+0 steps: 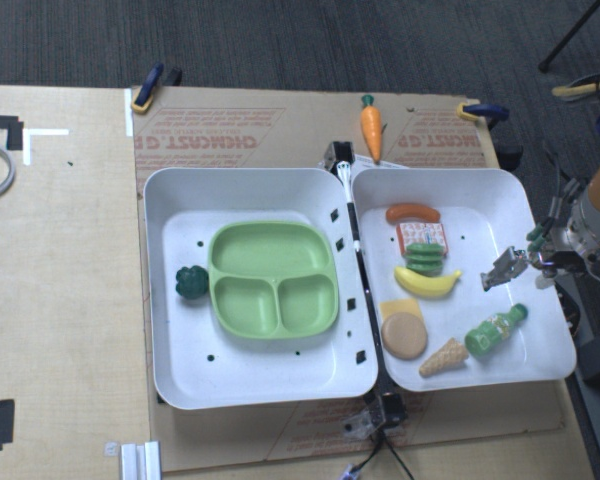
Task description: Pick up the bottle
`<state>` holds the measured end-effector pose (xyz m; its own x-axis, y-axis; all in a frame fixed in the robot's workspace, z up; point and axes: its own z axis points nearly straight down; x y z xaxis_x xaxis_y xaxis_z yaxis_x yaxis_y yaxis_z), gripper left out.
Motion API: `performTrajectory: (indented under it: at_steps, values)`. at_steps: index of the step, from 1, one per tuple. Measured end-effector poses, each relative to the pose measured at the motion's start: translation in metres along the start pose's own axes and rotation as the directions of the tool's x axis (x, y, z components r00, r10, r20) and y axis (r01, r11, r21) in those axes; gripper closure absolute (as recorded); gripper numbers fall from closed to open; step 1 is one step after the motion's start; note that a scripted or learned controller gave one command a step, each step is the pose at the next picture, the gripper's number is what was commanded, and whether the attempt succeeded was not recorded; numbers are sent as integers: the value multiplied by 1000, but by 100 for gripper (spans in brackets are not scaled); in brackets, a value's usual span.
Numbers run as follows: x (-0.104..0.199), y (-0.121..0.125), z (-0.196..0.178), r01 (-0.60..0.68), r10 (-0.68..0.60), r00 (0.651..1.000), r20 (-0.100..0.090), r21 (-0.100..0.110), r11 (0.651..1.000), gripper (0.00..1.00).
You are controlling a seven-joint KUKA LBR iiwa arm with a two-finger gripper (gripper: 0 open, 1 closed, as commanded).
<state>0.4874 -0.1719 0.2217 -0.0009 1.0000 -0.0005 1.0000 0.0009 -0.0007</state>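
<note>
The bottle (495,332) is green with a pale label. It lies on its side near the front right corner of the right bin (480,193), with its cap pointing up and to the right. My gripper (515,261) hangs over the right bin's right side, a little beyond and above the bottle, and is apart from it. Nothing shows in the gripper. The arm's wrist enters from the right edge of the view.
The right bin also holds a sausage (413,213), a red packet (422,236), a green pickle (425,257), a banana (427,283), a round bun (405,337) and an ice cream cone (442,358) just left of the bottle. The left bin (170,298) holds a green divided tray (274,278) and broccoli (191,282). A carrot (370,126) lies behind the bins.
</note>
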Motion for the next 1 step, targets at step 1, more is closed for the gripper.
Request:
performTrajectory:
  at_steps: [1]
  values:
    - [0,0,-9,0,0,1000,1,-1,1000,100]
